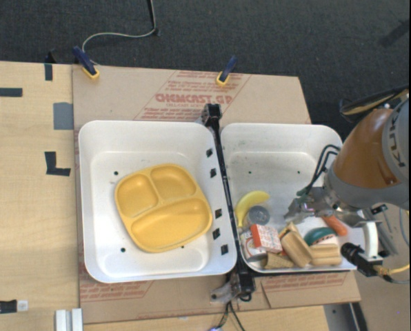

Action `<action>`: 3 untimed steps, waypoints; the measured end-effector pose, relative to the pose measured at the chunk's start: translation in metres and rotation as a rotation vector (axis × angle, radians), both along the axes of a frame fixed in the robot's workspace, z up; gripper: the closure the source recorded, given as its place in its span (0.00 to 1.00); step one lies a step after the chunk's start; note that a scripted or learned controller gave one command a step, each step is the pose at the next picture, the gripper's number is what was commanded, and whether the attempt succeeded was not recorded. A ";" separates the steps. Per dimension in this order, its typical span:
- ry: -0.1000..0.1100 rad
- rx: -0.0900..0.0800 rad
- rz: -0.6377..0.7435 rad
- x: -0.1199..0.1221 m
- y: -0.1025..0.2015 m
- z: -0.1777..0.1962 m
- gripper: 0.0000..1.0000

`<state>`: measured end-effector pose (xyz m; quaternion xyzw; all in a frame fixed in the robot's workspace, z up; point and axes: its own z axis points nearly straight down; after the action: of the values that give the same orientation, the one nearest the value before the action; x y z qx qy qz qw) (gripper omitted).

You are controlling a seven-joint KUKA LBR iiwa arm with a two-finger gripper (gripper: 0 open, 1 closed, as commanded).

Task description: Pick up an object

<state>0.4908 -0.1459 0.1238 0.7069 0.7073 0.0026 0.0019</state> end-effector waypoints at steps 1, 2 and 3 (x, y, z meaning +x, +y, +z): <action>0.007 -0.002 -0.001 -0.007 -0.007 0.063 1.00; 0.007 -0.001 -0.001 -0.007 -0.007 0.063 0.00; 0.001 -0.003 0.001 0.042 -0.013 -0.037 0.00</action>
<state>0.5332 -0.1591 0.0866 0.7066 0.7076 0.0012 0.0026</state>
